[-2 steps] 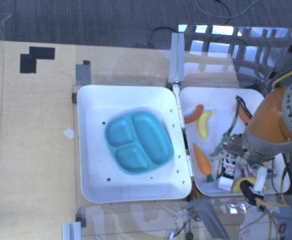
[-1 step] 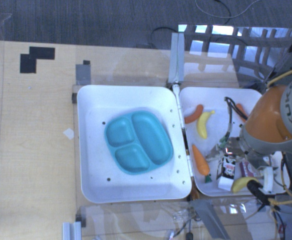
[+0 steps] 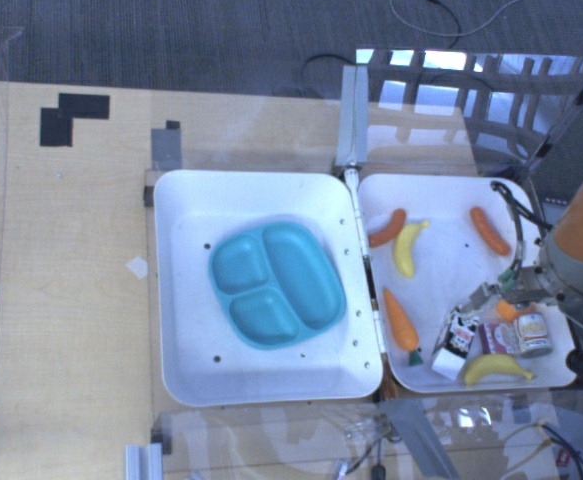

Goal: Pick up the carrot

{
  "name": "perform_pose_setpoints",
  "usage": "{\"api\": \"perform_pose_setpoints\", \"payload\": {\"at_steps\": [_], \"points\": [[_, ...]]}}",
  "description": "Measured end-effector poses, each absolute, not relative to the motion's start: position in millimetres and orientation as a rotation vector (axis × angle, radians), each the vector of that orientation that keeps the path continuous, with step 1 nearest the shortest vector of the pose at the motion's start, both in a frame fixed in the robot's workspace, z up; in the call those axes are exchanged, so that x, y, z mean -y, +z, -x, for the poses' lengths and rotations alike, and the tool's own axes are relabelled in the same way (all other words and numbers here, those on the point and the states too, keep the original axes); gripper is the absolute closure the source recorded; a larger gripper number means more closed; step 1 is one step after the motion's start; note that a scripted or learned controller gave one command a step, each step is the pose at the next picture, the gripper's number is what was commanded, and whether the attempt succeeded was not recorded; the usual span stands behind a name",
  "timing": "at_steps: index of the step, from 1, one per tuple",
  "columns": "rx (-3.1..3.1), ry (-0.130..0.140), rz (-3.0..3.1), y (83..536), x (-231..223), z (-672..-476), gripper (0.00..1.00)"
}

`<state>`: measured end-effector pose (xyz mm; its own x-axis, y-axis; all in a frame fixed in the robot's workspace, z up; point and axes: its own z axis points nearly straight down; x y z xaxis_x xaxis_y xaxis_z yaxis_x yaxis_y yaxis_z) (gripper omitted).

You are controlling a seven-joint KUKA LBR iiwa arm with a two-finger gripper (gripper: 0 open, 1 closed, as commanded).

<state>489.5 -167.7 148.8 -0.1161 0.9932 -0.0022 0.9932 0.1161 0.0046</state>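
The banana lies at the right bin's front edge, my hand sits low among the clutter just behind it, grip impossible to tell, and the carrot lies ungrasped by the left wall.

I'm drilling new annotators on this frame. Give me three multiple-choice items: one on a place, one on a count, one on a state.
1. Where does the carrot lie?
A. right bin, near its left wall
B. on the blue plate
C. on the bench

2. How many bananas are there?
A. one
B. two
C. four

3. How does the blue plate sit?
A. flat, bearing nothing
B. stacked with fruit
C. flipped over

Answers: 1 A, it lies beside the divider; 2 B, one banana lies near the top, another banana at the bottom; 3 A, its three sections show bare blue.
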Motion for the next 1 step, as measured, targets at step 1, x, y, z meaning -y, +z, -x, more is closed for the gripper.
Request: {"api": "perform_pose_setpoints", "payload": {"at_steps": [1], "points": [[-2.326,0.033,-2.064,125.4,186.9,-500.5,0.0]]}}
